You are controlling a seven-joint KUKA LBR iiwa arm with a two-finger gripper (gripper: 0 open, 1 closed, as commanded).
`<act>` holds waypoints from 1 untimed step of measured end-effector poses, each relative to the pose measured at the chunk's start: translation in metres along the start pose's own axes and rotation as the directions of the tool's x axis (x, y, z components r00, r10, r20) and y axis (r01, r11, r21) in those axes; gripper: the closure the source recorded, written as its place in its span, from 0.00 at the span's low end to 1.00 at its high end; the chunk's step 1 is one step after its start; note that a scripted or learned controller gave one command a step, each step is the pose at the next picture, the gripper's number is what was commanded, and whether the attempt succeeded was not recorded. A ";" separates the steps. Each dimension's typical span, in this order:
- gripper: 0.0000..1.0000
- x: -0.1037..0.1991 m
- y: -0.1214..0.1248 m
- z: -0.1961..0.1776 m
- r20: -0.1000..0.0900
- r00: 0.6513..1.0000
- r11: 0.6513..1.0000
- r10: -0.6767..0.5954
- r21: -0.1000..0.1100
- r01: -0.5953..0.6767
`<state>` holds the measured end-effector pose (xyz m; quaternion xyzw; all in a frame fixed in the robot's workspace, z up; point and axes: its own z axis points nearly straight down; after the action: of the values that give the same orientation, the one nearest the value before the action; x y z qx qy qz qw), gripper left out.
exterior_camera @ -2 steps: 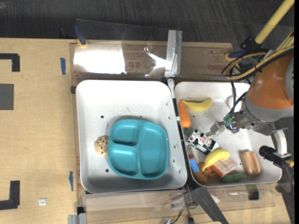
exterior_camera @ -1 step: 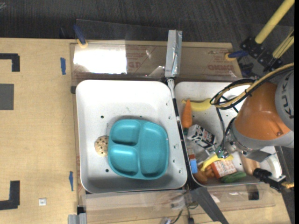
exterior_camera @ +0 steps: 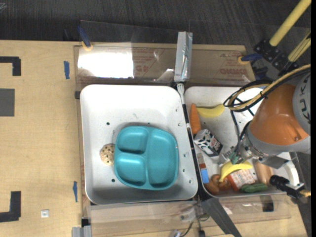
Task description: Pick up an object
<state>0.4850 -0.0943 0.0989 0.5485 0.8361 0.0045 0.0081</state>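
The arm's orange band (exterior_camera: pixel 277 116) hangs over the right bin (exterior_camera: pixel 224 95). My gripper (exterior_camera: pixel 236 158) points down into that bin's lower middle, just above a small yellow banana (exterior_camera: pixel 234 170). Around it lie a black-and-white patterned object (exterior_camera: pixel 209 143), an orange carrot (exterior_camera: pixel 195 119), a second yellow banana (exterior_camera: pixel 212 111) near the far wall, a red packet (exterior_camera: pixel 241 179), a green piece (exterior_camera: pixel 255 187) and a tan sausage shape (exterior_camera: pixel 262 173). The arm hides the bin's right part.
The left bin (exterior_camera: pixel 98 102) holds a teal divided plate (exterior_camera: pixel 146 156) and a small speckled cookie (exterior_camera: pixel 106 153) at the plate's left edge. A metal divider (exterior_camera: pixel 182 58) stands behind the bins. Black cables (exterior_camera: pixel 244 100) loop over the right bin's far side.
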 end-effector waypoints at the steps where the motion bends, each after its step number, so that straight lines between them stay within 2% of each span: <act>1: 1.00 0.061 0.024 -0.088 -0.008 1.000 1.000 -0.029 0.010 0.029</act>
<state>0.4813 -0.0286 0.1864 0.5364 0.8440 0.0024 0.0023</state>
